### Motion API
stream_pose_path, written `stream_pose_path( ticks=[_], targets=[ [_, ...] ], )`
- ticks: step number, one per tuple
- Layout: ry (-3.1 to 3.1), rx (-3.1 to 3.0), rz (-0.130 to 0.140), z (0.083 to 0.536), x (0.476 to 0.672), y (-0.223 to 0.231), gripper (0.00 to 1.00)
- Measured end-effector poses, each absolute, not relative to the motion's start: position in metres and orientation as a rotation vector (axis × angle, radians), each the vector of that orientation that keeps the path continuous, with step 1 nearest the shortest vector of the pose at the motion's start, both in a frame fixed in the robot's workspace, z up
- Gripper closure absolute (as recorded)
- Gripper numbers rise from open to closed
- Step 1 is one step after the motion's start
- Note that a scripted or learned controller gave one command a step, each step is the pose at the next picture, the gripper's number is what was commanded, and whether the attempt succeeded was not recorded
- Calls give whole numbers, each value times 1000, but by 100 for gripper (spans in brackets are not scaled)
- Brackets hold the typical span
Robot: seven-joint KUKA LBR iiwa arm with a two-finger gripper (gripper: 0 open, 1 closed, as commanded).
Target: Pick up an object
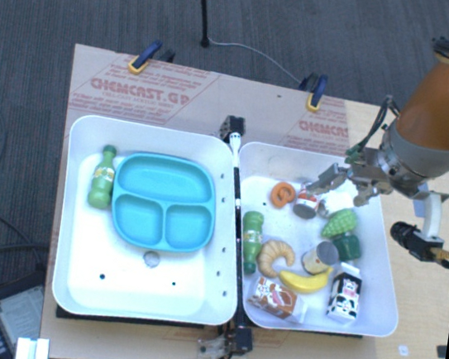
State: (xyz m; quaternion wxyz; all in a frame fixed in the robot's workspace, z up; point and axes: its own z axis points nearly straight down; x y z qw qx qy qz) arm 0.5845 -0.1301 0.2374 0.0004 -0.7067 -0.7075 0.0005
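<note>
Small can (307, 204) just below hand (343, 186)

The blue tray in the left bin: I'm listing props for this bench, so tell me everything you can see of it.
The blue tray is a light blue, plastic-looking meal tray with rounded corners and three compartments: one wide one along the far side and two smaller ones nearer the camera. It lies flat, right side up, slightly turned, in the left bin. Nothing sits in its compartments. A green bottle lies beside its left edge, touching or nearly so.
</note>
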Motion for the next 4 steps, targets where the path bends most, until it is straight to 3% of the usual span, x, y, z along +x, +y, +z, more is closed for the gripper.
stream_pose_path(
  ticks=[1,2,3,4],
  targets=[
    [-2222,-2221,1,93,585,-131,0],
    [-2227,-2235,-8,89,518,-109,0],
    [-2228,-2234,-9,99,519,-108,100],
    [-2227,-2234,-9,99,519,-108,0]
  ],
)
